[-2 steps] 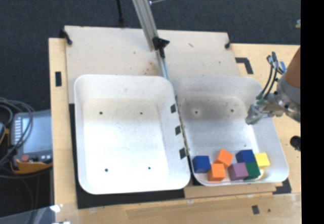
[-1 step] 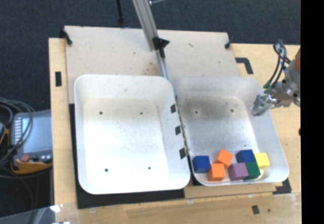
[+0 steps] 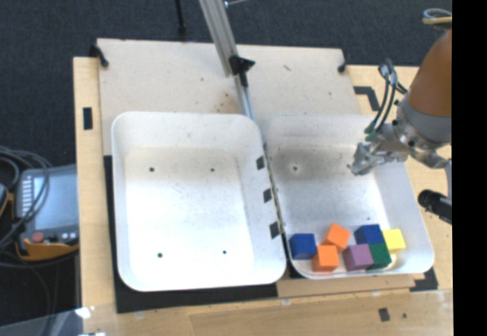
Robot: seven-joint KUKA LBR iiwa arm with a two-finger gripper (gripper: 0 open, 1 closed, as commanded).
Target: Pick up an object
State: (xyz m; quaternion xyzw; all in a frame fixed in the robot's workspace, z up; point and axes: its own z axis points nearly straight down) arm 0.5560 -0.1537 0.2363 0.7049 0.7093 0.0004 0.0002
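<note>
Several small coloured blocks lie bunched at the near end of the right bin (image 3: 396, 198): a blue block (image 3: 303, 245), two orange blocks (image 3: 338, 236) (image 3: 326, 257), a purple block (image 3: 358, 256), a green block (image 3: 380, 255), a second blue block (image 3: 370, 235) and a yellow block (image 3: 393, 239). My gripper (image 3: 361, 163) hangs over the right side of this bin, some way behind the blocks. Nothing shows between its fingertips, and the blocks all rest on the bin floor.
The left bin (image 3: 122, 175) stands beside the right one, with a divider edge (image 3: 268, 190) between them. A slanted metal bar (image 3: 217, 19) rises from the back of the bench. Cables and a device (image 3: 38, 209) sit off the bench at the left.
</note>
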